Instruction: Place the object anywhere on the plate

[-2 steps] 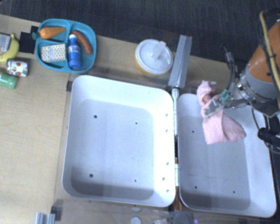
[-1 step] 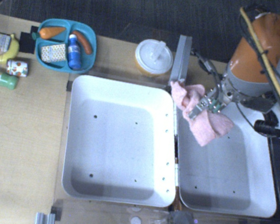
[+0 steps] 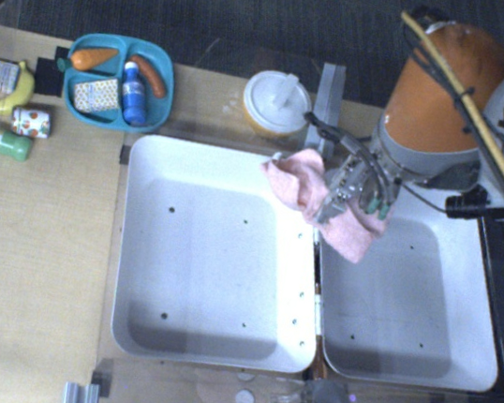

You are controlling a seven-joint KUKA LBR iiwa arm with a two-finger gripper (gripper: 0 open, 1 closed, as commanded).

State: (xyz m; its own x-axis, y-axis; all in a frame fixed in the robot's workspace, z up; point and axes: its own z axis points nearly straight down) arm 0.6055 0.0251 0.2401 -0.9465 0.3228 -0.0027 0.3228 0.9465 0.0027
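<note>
Hanging from the gripper (image 3: 345,199), pinched between the jaws as far as visible: a pink cloth (image 3: 315,192), draped over the rim where the left bin (image 3: 215,256) meets the right bin (image 3: 415,307). Lifted already, probably; not yet placed on any plate.

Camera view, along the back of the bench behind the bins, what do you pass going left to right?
Banana → blue tray → white lidded cup → arm's orange band.
</note>
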